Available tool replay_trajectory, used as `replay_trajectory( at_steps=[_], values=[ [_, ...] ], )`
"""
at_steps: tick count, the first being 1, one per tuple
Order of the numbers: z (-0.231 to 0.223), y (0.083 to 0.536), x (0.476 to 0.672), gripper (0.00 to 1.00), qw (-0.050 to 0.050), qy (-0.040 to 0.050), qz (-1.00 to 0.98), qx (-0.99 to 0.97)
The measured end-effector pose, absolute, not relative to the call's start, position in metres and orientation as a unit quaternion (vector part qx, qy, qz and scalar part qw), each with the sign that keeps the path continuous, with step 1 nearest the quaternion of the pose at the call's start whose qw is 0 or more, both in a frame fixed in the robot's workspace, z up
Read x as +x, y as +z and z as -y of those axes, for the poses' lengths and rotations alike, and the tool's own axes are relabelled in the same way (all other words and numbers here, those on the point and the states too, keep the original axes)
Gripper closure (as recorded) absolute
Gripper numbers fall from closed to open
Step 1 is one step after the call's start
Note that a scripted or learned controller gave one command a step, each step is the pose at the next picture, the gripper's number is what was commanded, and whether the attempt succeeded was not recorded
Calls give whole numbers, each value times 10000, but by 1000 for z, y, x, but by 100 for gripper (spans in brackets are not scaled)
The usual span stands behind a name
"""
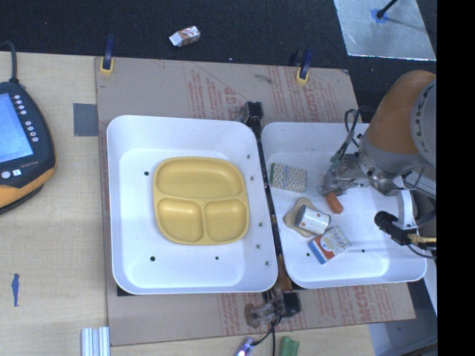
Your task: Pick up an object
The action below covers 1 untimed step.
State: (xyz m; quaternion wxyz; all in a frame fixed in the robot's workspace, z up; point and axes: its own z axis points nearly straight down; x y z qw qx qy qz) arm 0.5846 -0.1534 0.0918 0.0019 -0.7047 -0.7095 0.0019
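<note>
Grey arm (401,136) reaching from right, end effector (335,186) lowered, wrist bent

The right bin (297,269) was crowded through its middle. A patterned packet (288,177) lay near its left wall, a small white canister (313,219) sat on a tan piece just right of centre, and a blue and red packet (329,244) lay just nearer. The claw (335,188) stood low over a small orange object (333,202), with the arm (397,128) blocking the bin's right side. Open floor was left along the far edge and in the near right corner. In the left bin (122,199), a yellow divided tray (200,199) took up the centre; a bare margin of floor was left all around it.
</note>
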Motion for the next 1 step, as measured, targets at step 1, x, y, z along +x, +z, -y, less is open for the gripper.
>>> replay_trajectory(
  at_steps=[1],
  values=[
    [96, 132, 612, 100, 11, 10, 7089, -7053]
  ],
)
